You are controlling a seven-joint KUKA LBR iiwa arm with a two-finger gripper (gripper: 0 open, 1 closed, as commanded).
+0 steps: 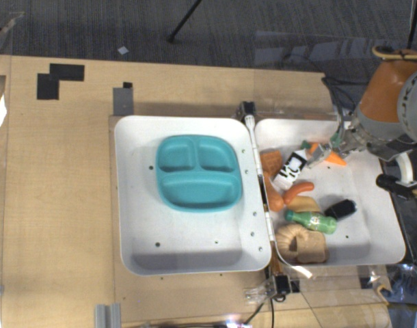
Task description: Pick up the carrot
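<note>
- The carrot [336, 160] is lying in the right bin [372, 248], in its far half, well away from the near wall
- Its long axis is running at a shallow slant across the bin: what looks like a green leafy end is pointing up and left, towards the divider between the bins, and the orange body is tapering down and right, towards the arm's side
- The gripper [340, 145] is sitting directly over the carrot, reaching in from the right under the grey wrist and orange band, and it is covering part of the carrot's middle
- Whether the gripper is spread apart or closed on the carrot cannot be told from this angle, as its tip is blurring into the carrot and the bin floor
- A black and white object [290, 169] is lying just left of the carrot's green end, beside an orange-brown block [270, 161]
- Nearer the camera, a reddish sausage shape [294, 192], a green bottle [312, 221], a small black object [340, 209] and a brown bread-like lump [303, 244] are crowding the bin's left half
- A teal divided plate [197, 172] is resting in the middle of the left bin [137, 251]
</note>
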